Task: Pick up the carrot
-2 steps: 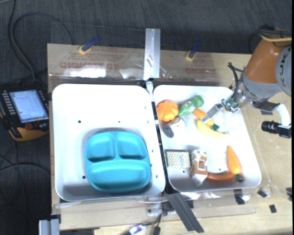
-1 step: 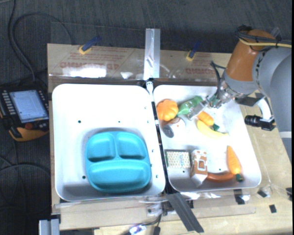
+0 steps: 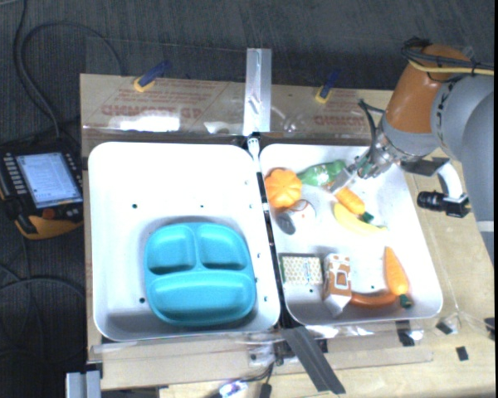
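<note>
While the carrot (image 3: 349, 201) is lying just below the end effector (image 3: 367, 165), a banana (image 3: 357, 219) is touching it and a green item (image 3: 323, 173) is sitting beside; a descent is risking the wrong catch. End effector's opening: cannot tell. No legible labels.

Two white bins (image 3: 108, 247) sit side by side. One blue divided tray (image 3: 201, 274) lies in the left bin. The right bin holds three carrots (image 3: 396, 272), one small pumpkin (image 3: 282, 187), one banana (image 3: 354, 220) and two small cartons (image 3: 338, 276).
</note>
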Tool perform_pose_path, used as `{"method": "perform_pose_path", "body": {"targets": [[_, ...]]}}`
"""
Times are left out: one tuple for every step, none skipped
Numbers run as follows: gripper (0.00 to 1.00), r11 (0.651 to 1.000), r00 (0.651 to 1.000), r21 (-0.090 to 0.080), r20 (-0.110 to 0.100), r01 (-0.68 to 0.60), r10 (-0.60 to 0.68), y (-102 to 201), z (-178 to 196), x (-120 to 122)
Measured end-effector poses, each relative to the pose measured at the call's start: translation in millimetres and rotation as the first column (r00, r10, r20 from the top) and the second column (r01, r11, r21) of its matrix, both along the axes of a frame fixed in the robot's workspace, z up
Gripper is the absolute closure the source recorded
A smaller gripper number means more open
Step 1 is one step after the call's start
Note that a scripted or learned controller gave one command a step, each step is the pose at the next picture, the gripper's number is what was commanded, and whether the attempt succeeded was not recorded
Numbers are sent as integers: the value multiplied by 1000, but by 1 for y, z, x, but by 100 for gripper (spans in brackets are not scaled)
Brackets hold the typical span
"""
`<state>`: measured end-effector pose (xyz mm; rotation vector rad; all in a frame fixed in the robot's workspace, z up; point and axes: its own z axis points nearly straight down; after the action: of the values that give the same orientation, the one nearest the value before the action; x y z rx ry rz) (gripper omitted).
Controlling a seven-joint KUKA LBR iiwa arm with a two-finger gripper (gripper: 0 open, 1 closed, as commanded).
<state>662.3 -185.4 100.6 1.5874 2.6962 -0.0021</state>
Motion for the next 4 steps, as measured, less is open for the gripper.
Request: {"method": "perform_pose_path", "body": {"targets": [[100, 955, 955, 6, -8, -295, 295, 61, 100, -7], [100, 998, 998, 8, -10, -68, 69, 83, 117, -33], [0, 998, 998, 8, -10, -68, 68, 83, 117, -33], [100, 997, 997, 10, -8, -71, 71, 85, 126, -32]]}}
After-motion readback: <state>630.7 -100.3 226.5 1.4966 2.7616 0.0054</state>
